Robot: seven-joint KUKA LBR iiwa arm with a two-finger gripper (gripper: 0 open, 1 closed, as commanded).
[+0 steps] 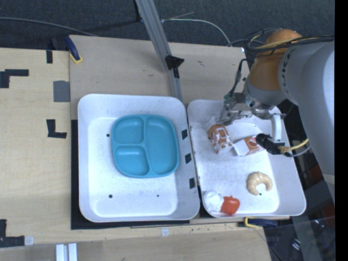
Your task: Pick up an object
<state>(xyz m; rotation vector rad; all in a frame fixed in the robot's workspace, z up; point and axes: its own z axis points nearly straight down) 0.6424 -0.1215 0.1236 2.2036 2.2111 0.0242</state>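
As we look down on the desk (32, 145) from above, the left bin (92, 145) holds a blue divided plate (145, 145) with three compartments, lying flat. In the right bin (288, 194) we count several small items. Near its upper left lies a small carton (218, 136), orange-brown and white, tilted on its side; just beside it to the right sits a white box (247, 145) with an orange patch. Below them rests a pale croissant (259, 182), curved like a horseshoe, and at the bin's lower left corner a red tomato (230, 205) touches a crumpled white piece (213, 200). The grey arm (304, 86) with its orange band reaches in from the right, and its tool (232, 109) hangs just above the carton at the bin's upper edge. We cannot tell whether the tool is open or closed.
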